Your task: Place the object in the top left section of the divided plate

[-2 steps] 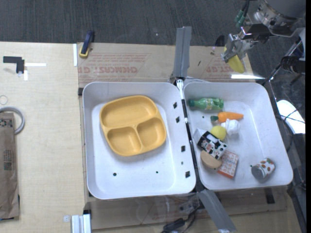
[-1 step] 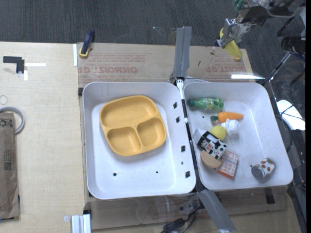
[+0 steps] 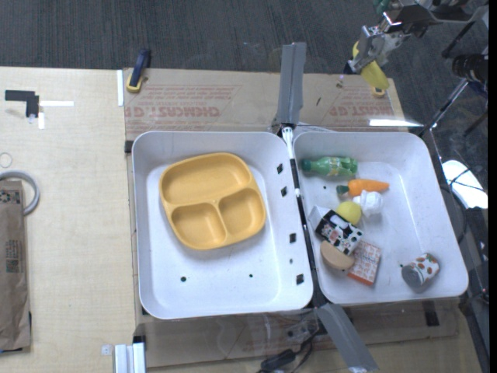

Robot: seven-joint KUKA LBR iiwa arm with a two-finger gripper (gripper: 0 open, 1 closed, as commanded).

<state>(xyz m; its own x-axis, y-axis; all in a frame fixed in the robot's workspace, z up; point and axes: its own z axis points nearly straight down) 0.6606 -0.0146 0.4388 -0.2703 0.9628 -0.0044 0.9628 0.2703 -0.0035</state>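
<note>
The yellow divided plate [image 3: 211, 200] lies in the left white bin [image 3: 155, 286]. Its large section [image 3: 203, 179] is toward the top left, with two smaller sections below it, and nothing rests in any of them. My gripper [image 3: 371, 47] hangs high at the top right, beyond the far rim of the right bin [image 3: 446, 231] and above the cardboard. A yellow piece [image 3: 375, 74] sits just under it; I cannot tell whether it is held or is a clamp on the cardboard.
In the right bin are a green bottle [image 3: 330, 165], a carrot [image 3: 368, 186], a yellow fruit [image 3: 349, 211], a black-and-white box [image 3: 338, 231], a reddish packet [image 3: 365, 265] and a small can [image 3: 420, 271]. A grey divider [image 3: 292, 84] stands between the bins at the back.
</note>
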